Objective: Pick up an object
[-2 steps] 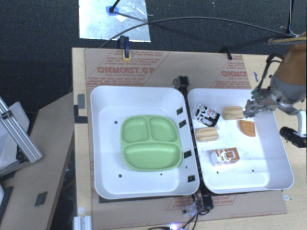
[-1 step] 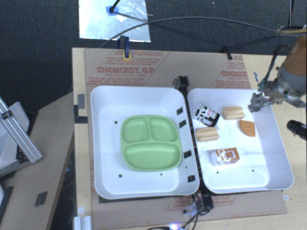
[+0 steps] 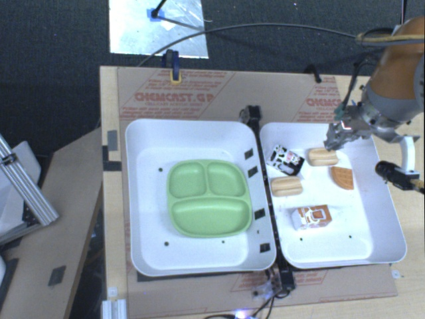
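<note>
In the right bin [image 3: 378,244] lie a black-and-white packet [image 3: 285,159], two tan bread rolls [image 3: 322,157] [image 3: 287,187], an orange wedge-shaped piece [image 3: 342,177] and a small orange-and-white carton [image 3: 312,216]. My gripper [image 3: 336,140] hangs at the bin's far side, just above and right of the upper roll. Nothing shows between its fingers, and their spread is too small and blurred to read.
The left bin [image 3: 143,178] holds a green divided plate [image 3: 209,198]. A black clip strip [image 3: 262,191] runs along the seam between the bins. Cardboard lies under both bins, and a black cable crosses behind them.
</note>
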